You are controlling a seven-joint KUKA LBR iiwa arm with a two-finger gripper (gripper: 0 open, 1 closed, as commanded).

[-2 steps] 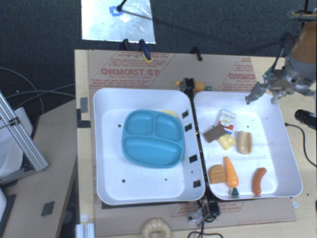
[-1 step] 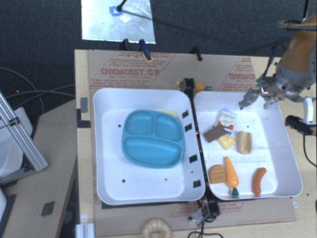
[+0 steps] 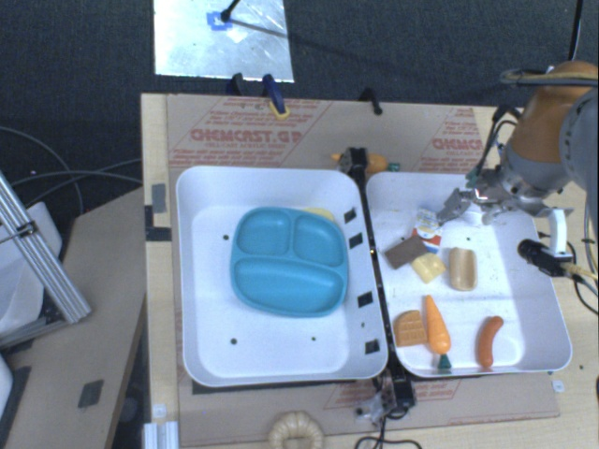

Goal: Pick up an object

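Seen from above at a slant: grey arm with orange band reaching in from the right, two-finger gripper (image 3: 460,204) low over the right shallow white plastic bin (image 3: 543,297); open or closed, cannot tell. Just beside it, a small white cup-like item (image 3: 427,223), then brown flat slab (image 3: 406,250), pale yellow block (image 3: 429,267), tan bread-like loaf (image 3: 462,268), orange carrot (image 3: 435,324), reddish sausage (image 3: 488,340). Left white bin (image 3: 201,251): smooth blue divided plastic plate (image 3: 288,260).

Blue tray (image 3: 285,260) in white bin (image 3: 201,251); orange carrot (image 3: 436,324), reddish-orange sausage (image 3: 488,340), brown block (image 3: 405,250), tan bread (image 3: 461,268).
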